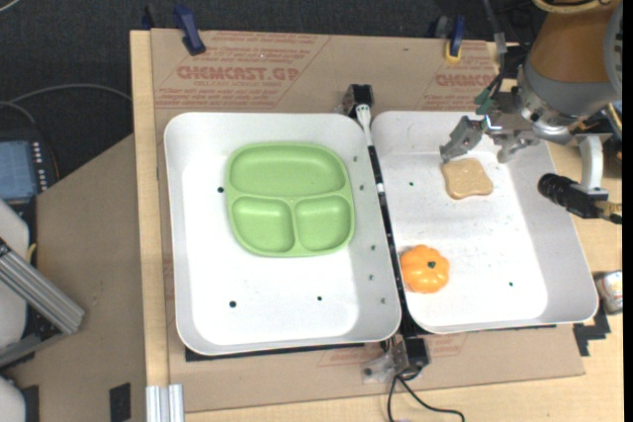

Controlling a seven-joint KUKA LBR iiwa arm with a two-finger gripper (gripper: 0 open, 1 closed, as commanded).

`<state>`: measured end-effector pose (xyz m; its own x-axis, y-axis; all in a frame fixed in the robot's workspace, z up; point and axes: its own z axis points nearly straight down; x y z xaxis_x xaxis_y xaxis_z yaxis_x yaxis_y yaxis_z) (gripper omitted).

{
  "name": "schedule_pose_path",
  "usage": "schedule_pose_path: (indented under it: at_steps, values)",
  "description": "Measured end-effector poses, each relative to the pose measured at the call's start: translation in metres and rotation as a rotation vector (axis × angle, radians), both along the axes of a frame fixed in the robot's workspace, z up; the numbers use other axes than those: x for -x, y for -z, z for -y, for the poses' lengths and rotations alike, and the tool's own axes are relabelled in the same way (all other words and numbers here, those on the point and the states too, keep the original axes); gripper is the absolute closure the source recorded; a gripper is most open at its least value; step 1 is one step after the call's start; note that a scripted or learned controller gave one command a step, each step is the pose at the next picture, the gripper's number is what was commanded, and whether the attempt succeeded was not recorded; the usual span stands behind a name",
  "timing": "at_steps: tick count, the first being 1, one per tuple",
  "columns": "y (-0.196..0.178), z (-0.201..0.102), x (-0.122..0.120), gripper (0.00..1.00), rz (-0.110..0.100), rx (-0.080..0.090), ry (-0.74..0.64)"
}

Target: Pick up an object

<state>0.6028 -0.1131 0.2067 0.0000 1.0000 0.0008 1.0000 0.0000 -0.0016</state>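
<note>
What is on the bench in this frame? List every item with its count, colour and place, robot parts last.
bins: 2, white, side by side on the board.
divided plate: 1, light green, three compartments, in the left bin.
toy pumpkin: 1, orange, right bin, near its left wall towards the front.
toast slice: 1, tan, right bin, towards the back, just below the gripper.
board: 1, brown cardboard with red print, under both bins.
clamps: 2, blue, on the board's back edge.
arm: 1, grey with an orange band, reaching in from the right.
gripper: 1, grey, fingers spread, above the toast slice, holding nothing.
</note>
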Motion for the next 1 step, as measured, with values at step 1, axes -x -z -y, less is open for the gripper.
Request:
schedule_pose_path:
  at_steps: [1]
  values:
    - [0.1275,0.0458,0.0988,0.00,-0.009,-0.002,0.009]
